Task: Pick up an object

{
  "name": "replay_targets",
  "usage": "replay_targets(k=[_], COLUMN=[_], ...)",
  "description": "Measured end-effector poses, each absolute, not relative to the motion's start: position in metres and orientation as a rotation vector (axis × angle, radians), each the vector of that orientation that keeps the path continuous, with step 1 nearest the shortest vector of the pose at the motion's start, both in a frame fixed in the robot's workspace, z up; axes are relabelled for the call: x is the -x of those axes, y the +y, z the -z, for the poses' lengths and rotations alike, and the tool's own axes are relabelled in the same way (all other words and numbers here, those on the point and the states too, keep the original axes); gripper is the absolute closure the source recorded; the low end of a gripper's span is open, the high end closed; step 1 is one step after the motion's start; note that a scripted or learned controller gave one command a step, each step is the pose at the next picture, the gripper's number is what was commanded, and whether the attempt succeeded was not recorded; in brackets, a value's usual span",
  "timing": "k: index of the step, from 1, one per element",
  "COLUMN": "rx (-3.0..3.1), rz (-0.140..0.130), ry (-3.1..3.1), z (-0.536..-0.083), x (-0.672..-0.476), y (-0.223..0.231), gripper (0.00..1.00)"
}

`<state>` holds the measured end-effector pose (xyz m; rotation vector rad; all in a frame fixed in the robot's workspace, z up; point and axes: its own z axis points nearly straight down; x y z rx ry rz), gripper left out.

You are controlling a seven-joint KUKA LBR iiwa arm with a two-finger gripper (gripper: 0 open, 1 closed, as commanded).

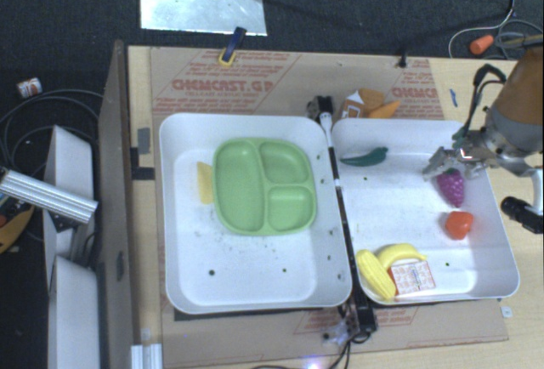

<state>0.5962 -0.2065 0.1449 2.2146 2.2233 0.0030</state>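
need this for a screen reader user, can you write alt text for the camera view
A grey robot arm's pincer hovers just above purple grapes in the right white bin, which also holds a tomato, a banana, corn and a green pepper. The left bin holds a green divided plate.

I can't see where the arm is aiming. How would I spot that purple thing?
Look in the right bin, near its far right side, just under the gripper. The purple grape bunch lies there, bumpy and dark, with a smooth round orange-red fruit just nearer the camera.
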Motion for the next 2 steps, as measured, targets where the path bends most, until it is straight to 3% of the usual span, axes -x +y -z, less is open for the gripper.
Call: replay_targets(k=[1,2], rx=[-2.218,-2.215], rz=[0.000,-0.003], ry=[2.221,2.223], z=[-0.155,-0.151], x=[-0.579,-0.589], y=[-0.207,-0.207], gripper=[0.00,0.00])
